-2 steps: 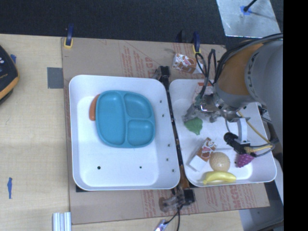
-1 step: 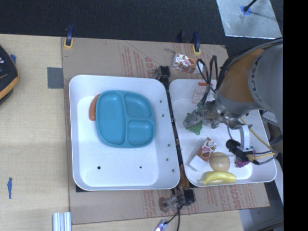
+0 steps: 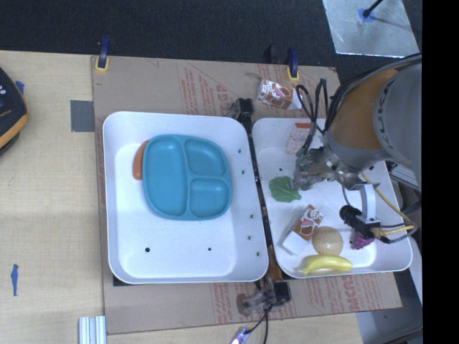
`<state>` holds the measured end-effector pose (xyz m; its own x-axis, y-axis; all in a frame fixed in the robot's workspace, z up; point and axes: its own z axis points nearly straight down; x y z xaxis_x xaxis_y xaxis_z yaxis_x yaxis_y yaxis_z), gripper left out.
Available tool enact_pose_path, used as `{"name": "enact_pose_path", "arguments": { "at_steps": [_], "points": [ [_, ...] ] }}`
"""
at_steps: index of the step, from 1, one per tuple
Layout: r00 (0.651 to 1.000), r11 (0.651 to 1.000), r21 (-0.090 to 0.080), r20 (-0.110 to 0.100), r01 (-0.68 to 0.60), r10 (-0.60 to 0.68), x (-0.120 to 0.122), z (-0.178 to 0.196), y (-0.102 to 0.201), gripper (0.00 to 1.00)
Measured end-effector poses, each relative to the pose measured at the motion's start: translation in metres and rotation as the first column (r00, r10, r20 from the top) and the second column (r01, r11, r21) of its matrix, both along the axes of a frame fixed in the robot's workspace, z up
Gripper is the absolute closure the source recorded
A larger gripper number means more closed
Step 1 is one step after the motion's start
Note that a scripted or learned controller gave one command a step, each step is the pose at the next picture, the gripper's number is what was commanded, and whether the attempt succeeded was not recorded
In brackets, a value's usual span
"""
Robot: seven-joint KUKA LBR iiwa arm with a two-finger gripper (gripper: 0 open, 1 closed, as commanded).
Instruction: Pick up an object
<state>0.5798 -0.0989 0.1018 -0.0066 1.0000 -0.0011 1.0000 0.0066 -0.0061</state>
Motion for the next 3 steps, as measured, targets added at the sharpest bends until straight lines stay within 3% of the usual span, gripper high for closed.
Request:
{"name": "enact_pose_path", "arguments": {
  "at_steps": [3],
  "points": [
    [1.0, 1.0, -0.001, -0.002, -0.003, 0.003, 0.0, 0.03, -0.002, 1.0]
  ]
}}
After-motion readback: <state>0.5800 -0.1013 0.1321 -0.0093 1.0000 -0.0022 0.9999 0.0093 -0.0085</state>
